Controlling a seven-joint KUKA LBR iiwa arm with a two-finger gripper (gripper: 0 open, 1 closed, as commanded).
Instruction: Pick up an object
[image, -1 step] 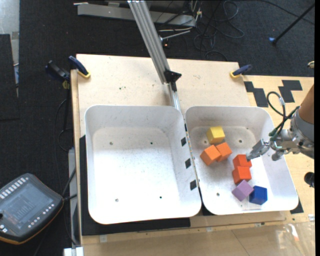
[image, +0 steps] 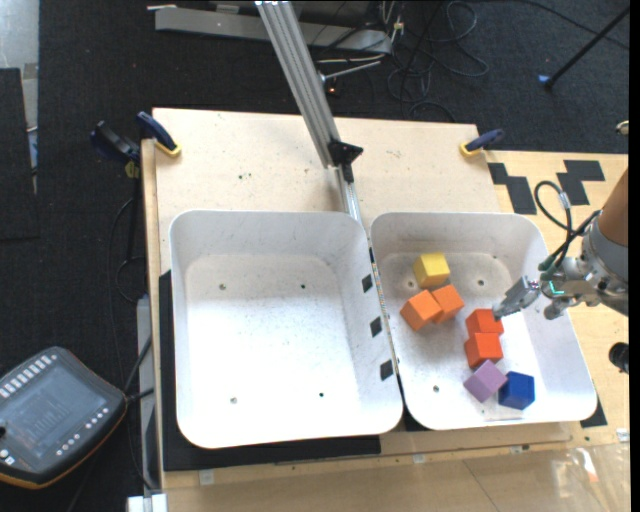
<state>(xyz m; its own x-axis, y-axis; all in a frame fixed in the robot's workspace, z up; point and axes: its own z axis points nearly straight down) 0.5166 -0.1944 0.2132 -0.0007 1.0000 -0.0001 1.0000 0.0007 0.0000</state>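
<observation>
- Two shallow white plastic bins sit side by side on a pale wooden bench: left bin, right bin.
- My grey arm reaches in from the right, over the right bin's far edge.
- My two-finger gripper hangs just above a red-orange cube; fingers open or closed, can't tell.
- Blocks, all in right bin: two orange cubes touching, yellow cube behind them, 2nd red-orange cube, purple cube, blue cube.

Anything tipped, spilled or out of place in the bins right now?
Nothing stands out. The yellow block, orange blocks, red blocks, purple block and blue block all lie inside the right bin, with the pincer low beside the red ones.
</observation>
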